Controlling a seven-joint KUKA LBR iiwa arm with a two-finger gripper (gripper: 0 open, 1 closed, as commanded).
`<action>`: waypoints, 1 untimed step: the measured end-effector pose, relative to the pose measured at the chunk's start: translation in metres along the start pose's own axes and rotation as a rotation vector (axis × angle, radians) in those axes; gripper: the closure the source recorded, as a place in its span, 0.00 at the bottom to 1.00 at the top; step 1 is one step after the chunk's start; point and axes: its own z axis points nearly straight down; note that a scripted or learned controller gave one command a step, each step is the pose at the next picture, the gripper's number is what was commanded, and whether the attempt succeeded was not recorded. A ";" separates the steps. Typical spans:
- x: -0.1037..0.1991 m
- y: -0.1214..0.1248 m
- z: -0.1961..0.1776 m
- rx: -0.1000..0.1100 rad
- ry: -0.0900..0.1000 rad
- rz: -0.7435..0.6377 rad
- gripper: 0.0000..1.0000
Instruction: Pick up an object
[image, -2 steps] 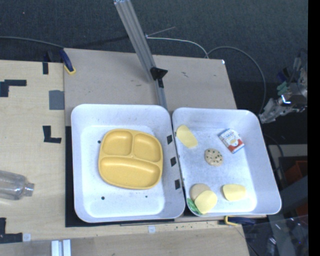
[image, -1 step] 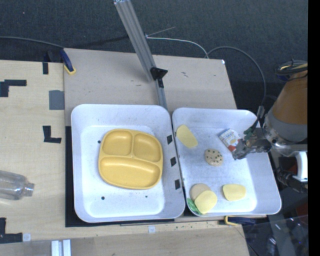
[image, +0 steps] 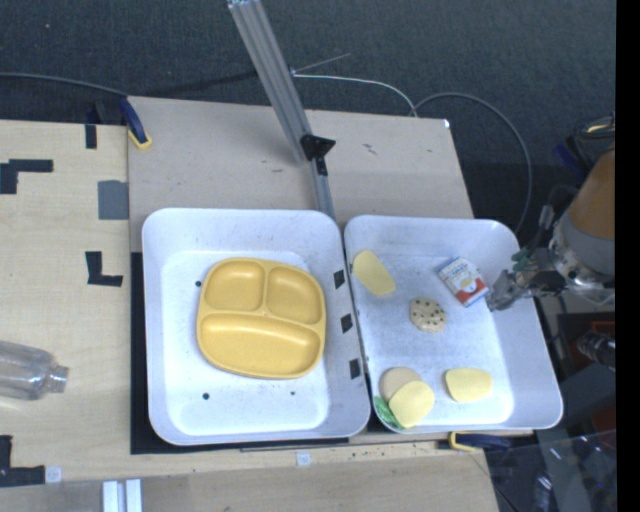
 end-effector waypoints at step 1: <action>-0.010 -0.005 -0.002 0.000 0.001 -0.002 1.00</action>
